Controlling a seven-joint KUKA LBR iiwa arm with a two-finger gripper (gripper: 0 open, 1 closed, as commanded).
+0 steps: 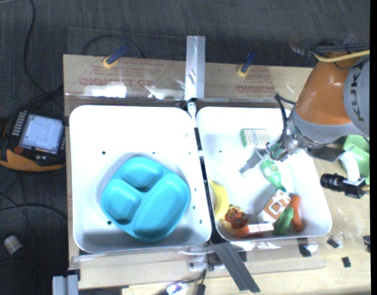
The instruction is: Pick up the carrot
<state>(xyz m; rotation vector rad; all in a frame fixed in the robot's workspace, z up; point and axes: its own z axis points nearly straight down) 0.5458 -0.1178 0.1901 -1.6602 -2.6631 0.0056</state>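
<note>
Orange carrot (295,209) with green top, tilted.

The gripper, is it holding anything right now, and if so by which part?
Nothing is seen between the fingers of the gripper. It hovers over the right bin, and the carrot lies apart from it near the bin's front corner.

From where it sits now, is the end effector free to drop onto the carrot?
Probably yes: the orange toy carrot lies on top near the right white bin corner, uncovered, though a green piece crowds it. The end effector is above-left.
</note>
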